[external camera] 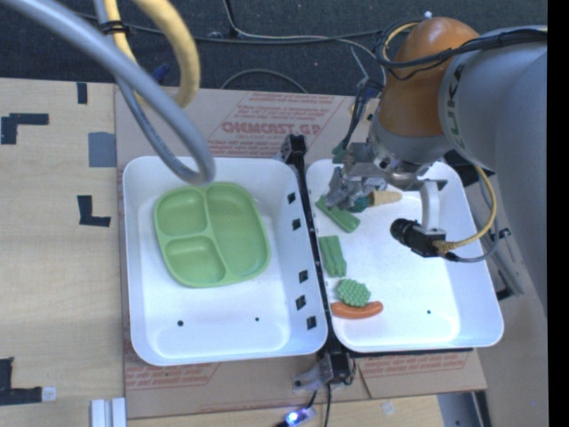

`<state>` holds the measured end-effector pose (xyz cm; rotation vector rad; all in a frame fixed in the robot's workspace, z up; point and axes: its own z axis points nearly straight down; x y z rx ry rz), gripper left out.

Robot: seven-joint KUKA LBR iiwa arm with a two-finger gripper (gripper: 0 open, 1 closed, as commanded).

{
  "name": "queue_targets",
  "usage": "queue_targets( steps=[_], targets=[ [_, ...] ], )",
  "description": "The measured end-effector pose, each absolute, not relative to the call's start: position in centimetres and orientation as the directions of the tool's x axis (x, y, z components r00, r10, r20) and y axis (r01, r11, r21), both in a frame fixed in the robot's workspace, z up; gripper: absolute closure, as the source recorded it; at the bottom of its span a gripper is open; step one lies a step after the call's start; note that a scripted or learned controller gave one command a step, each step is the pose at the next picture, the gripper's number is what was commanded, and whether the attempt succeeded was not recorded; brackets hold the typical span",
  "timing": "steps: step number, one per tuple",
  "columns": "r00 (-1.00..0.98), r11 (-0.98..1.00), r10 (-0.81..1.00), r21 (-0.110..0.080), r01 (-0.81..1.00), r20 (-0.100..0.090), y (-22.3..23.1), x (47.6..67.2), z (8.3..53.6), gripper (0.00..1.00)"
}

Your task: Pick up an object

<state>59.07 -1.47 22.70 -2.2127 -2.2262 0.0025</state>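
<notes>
- grey KUKA arm with orange band (427, 52): cut off by the right edge, body covers the right white bin's (462, 327) upper rim at 12–1 o'clock
- two-finger gripper (348, 192): fingertips lost in clutter, open or closed not readable
- green flat toy piece (339, 217) under the gripper: upper end hidden, contact unclear
- small beige piece (388, 198): partly covered by the wrist, shape unclear
- grey hose (133, 87) and yellow hose (173, 34): cut off at the top edge; grey one overlaps the left white bin's (142, 327) rim and the green divided plate (213, 238) at 11 o'clock
</notes>
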Motion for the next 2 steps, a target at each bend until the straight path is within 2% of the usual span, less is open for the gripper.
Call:
queue_targets(
  steps=[1,2],
  targets=[
    [-0.008,0.008,1.0,-0.001,1.0,0.002,4.4,59.1,23.5,1.0],
    [-0.007,0.007,1.0,-0.004,1.0,0.001,9.8,59.2,22.0,1.0]
  ],
)
